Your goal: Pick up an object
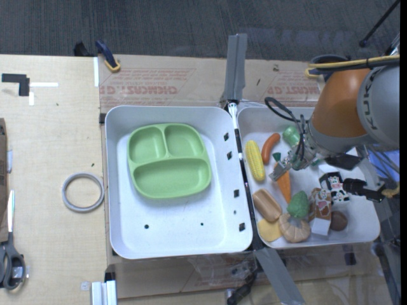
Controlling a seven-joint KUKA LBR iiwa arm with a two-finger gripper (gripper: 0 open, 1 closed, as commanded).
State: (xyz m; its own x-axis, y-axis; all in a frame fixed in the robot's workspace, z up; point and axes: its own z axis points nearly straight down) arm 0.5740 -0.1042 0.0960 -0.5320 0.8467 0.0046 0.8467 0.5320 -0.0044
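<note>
Overhead, arm (356, 103): reaches from the right, bent down over the right bin (365, 230).
Bench (48, 157): pale wood; left bin (172, 234) holds a green divided plate (169, 161); tape ring (82, 191) lies outside.
Gripper (284, 164): low among toy foods, just beside corn (255, 159) and carrot (285, 186).
Unclear: whether the gripper is closed on anything, I cannot tell.

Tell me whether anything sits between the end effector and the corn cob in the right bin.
Nothing visible does. The end effector hangs over the right bin, with the corn cob just to its left across bare white floor. The carrot lies below it and the red pepper above, both off that line.
</note>
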